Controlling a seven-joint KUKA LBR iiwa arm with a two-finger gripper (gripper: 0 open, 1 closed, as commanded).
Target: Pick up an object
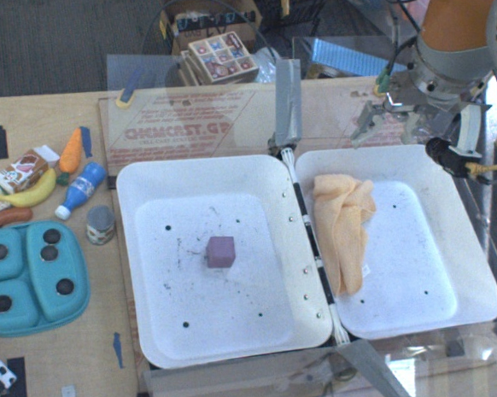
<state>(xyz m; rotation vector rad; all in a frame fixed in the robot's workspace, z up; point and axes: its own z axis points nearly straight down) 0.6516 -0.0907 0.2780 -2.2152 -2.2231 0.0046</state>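
Purple block (220,252) mid left bin (137,193): probably light, stiff, best pinched across flat sides. Yellow cloth (343,229) crumpled in right bin (464,211), soft. Gripper (385,119) above back rim, fingers spread, holding nothing.

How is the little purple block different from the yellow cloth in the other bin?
The purple block is small, boxy and firm-edged; the yellow cloth is much bigger, soft and crumpled into folds. The block sits near the middle of the left bin; the cloth lies along the left side of the right bin, close to its wall. Both lie loose on a white bin floor, well away from the robot's hand.
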